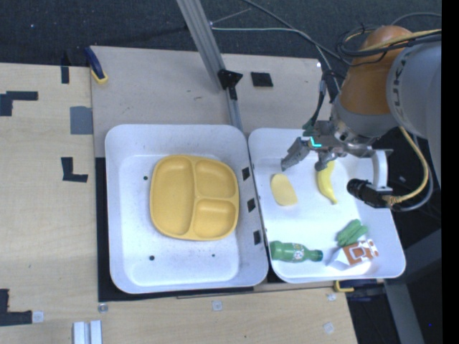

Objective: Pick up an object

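In the right bin (272, 143) lie a pale yellow oval piece (284, 190), a yellow banana (327, 183), a green bottle (295, 251) and a green-and-orange packet (354, 244). My gripper (310, 155) hangs over the bin's far part with its two grey fingers (293, 153) spread apart, open. One finger points toward the oval piece, the other sits at the banana's top end. Nothing is between the fingers.
The left bin (122, 206) holds a yellow divided plate (193, 196). A grey metal post (203, 31) slants down to the bins' far edge. Cables (409, 185) loop by the arm on the right. Black tape marks dot the wooden bench.
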Action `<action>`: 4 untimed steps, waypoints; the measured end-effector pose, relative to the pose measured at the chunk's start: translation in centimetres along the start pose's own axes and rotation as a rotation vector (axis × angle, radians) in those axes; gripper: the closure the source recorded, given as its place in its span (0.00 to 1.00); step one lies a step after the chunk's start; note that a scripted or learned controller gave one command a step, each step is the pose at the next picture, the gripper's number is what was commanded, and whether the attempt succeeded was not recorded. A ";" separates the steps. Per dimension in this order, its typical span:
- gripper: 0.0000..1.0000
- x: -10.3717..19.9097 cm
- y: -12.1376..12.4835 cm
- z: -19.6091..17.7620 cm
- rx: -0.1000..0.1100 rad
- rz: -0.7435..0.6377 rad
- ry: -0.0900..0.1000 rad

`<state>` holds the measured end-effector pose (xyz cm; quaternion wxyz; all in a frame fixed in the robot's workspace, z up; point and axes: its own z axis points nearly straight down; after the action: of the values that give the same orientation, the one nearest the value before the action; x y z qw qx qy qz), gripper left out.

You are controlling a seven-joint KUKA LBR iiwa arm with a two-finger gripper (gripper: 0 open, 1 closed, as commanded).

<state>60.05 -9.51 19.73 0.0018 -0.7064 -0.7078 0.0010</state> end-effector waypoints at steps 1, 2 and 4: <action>0.00 0.0 0.1 -0.1 -0.002 0.000 0.000; 0.00 -0.7 -0.2 4.6 0.002 0.001 -0.002; 0.00 0.0 0.6 11.2 -0.003 0.000 -0.003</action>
<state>60.58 -9.53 8.52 -0.0003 -0.7065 -0.7077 0.0009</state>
